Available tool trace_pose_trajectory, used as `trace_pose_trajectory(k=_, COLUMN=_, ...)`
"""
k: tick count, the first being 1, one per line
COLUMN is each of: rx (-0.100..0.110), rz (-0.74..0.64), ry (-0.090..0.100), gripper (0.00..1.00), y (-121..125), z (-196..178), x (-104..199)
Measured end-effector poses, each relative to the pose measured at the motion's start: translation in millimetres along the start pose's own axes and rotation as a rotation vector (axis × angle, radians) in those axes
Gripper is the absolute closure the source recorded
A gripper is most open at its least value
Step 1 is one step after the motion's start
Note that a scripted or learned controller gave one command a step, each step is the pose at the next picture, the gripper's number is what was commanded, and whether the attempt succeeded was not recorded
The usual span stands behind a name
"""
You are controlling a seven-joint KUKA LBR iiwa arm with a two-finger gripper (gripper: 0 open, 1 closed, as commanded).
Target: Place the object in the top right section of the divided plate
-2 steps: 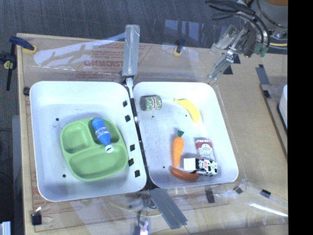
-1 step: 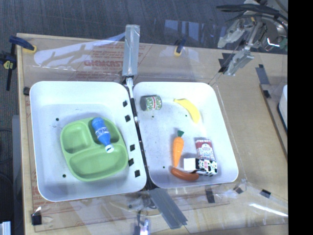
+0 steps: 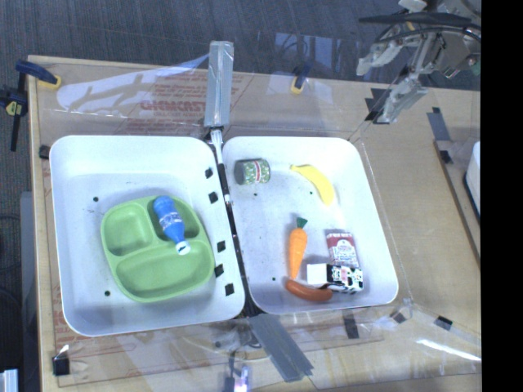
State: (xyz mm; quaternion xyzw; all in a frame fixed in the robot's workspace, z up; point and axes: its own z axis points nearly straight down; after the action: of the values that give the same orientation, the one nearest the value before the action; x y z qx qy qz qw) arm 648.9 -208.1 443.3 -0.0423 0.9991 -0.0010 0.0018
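Observation:
A green divided plate sits in the left bin. A blue bottle with a white cap lies in the plate's top right section, its cap end resting on the ridge toward the large lower section. My gripper hangs above the bench beyond the far right corner of the right bin, well away from the plate and the bottle. Nothing is visible in it.
The right bin holds a small can, a banana, a carrot, a sausage and a small carton. A grey post stands behind the seam between the bins.

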Motion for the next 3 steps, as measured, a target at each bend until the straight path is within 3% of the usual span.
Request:
trace_pose_trajectory(k=2, rx=0.001, rz=-0.654, ry=-0.003, gripper=0.0, y=-0.7, z=-0.5, x=-8.6)
trace_pose_trajectory(k=3, rx=0.001, rz=-1.123, ry=-0.004, gripper=0.0, y=-0.7, z=-0.3, x=-8.7)
